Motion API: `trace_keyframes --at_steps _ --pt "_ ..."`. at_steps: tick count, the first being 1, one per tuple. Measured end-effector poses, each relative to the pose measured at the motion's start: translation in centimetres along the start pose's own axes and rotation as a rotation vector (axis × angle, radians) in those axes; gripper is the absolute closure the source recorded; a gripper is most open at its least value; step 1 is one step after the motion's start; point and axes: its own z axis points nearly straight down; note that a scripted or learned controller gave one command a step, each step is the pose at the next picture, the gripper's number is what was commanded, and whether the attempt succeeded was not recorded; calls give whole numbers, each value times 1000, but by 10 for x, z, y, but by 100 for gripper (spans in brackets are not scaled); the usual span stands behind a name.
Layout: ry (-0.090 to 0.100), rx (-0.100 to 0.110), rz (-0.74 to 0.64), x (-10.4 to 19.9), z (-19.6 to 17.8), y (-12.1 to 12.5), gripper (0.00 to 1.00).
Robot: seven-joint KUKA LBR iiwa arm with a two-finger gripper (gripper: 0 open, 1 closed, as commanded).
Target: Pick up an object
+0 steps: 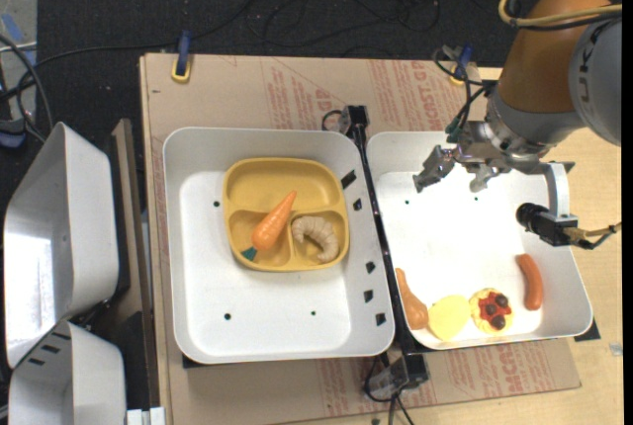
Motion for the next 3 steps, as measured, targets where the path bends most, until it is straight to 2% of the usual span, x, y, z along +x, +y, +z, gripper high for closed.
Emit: trace_keyframes --at_steps 1,2,3 --pt "-1 -12 -2 0 -7 3 0" --pt "-2 -9 0 -1 38 9 0" --pt "-1 -8 1 -2 83 4 0"
